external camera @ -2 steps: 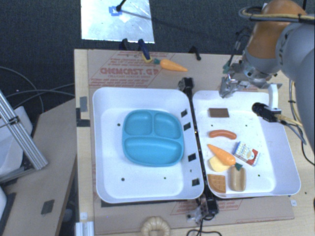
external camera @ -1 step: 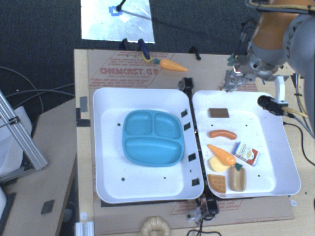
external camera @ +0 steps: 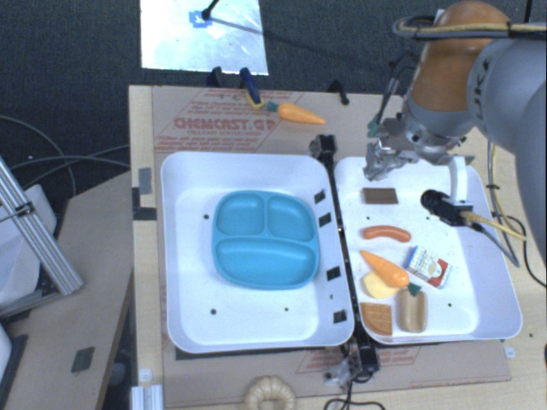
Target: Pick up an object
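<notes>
1. Camera view, left side: the left bin holds a blue divided plate, well left of the brown block taken here as the landmark.
2. Beyond the bins, up and left of the brown block, a toy carrot lies on the worktop.
3. The brown block lies flat in the right bin, near its far wall.
4. Nearer the camera than the block lie a sausage, an orange carrot, a waffle piece and a hot-dog bun; a small carton is to their right.
5. The hand hangs just above the brown block. Whether it is spread or pressed together cannot be told.
6. Risk: the block is thin and flat, so the hand may close over it and slip off.
7. Risk: the bin wall is close, so an offset descent may strike it.
</notes>
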{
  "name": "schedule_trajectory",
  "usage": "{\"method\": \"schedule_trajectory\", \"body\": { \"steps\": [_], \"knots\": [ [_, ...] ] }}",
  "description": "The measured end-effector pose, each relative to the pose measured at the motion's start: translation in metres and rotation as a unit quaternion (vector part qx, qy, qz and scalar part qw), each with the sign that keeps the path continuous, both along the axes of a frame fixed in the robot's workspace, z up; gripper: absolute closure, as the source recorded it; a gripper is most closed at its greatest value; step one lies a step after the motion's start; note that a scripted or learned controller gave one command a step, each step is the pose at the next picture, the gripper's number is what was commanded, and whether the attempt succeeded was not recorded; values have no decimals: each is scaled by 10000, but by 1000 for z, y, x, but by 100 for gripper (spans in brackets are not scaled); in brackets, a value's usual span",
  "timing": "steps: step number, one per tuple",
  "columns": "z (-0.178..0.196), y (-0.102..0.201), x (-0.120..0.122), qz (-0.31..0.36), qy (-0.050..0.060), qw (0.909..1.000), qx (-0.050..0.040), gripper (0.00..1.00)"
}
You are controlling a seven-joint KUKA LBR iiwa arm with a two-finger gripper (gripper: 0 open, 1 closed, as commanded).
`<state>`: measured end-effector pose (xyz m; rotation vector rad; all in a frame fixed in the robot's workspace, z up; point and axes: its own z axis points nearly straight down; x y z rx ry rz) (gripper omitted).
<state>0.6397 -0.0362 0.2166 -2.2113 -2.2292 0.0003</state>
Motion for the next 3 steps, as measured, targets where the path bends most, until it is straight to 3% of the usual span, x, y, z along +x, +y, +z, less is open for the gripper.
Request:
{"method": "schedule_trajectory", "body": {
  "steps": [3],
  "knots": [
    [17, 0, -3, -15, -15, 10000, 0, 100]
  ]
}}
